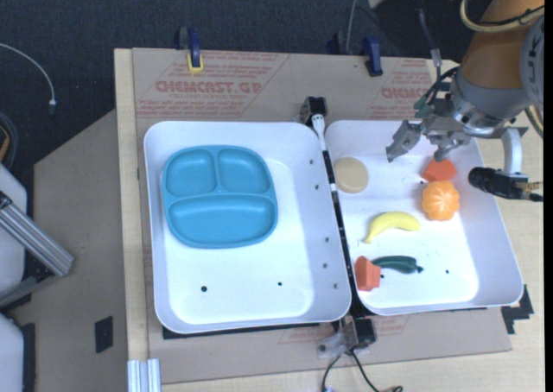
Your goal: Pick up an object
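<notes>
My gripper [421, 148] hangs over the far part of the right bin [492, 282], open, with nothing between its fingers. Just below its right finger lies a small red-orange piece [439, 170], and an orange [441, 200] rests against that piece's near side. A tan round disc [352, 174] lies to the gripper's left, close to the bin's left wall. Nearer the front are a yellow banana [390, 224], a dark green pepper-like item [399, 265] and a red-orange chunk [367, 275].
The left bin [251, 295] holds a blue divided plate [220, 196] in its far left part. A black divider with clips [327, 183] runs between the two bins. Brown cardboard [259, 71] lies under both bins.
</notes>
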